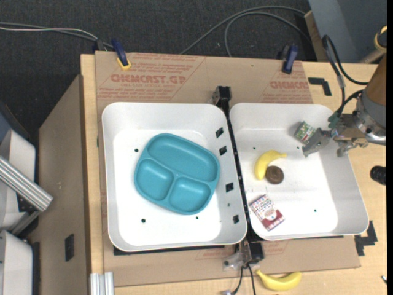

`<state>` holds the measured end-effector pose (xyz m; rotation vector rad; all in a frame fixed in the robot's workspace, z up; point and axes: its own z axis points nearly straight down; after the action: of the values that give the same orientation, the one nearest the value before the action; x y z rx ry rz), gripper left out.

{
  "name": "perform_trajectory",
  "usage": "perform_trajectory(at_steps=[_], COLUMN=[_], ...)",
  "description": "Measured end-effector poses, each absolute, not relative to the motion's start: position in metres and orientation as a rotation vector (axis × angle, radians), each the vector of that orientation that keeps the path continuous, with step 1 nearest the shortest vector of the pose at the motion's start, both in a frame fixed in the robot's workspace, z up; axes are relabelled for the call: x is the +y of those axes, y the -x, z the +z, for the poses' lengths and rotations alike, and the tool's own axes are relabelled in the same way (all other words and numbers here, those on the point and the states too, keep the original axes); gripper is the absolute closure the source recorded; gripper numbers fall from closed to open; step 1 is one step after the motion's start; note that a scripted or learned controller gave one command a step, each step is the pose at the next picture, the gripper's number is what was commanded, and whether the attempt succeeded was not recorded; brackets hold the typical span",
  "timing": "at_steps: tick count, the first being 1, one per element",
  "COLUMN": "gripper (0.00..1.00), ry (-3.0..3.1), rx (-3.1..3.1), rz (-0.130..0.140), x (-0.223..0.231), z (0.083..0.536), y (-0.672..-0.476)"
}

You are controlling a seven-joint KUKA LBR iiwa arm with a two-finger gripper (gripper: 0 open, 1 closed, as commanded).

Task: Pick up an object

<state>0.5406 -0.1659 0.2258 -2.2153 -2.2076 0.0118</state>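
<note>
The gripper [323,141] sits over the right bin's [344,183] far right corner, empty; finger spacing cannot be determined from this view. The nearest candidate, a small green packet [303,131], lies just beside it toward the bin's far edge. The banana [268,162], touching a brown round object [274,175], lies mid-bin; a red card [266,210] occupies the near left corner, with nothing in the way.

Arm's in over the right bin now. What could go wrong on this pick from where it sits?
1. The gripper sits beside the small green item near the bin's far wall; a close could nudge it away rather than grip it.
2. The banana touches the brown round object, so a grasp there may shift both.
3. The red-and-white packet lies flat and may slip.
</note>
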Motion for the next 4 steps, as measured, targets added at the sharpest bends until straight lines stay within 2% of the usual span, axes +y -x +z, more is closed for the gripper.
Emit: perform_trajectory(at_steps=[1,2,4], gripper=[0.00,0.00,0.00], ry=[2.219,2.218,2.217], rx=[-2.220,-2.215,-2.216], rz=[0.000,0.005,0.003], x=[-0.165,-0.172,-0.181], z=[0.233,0.179,0.082], y=[-0.543,-0.535,-0.531])
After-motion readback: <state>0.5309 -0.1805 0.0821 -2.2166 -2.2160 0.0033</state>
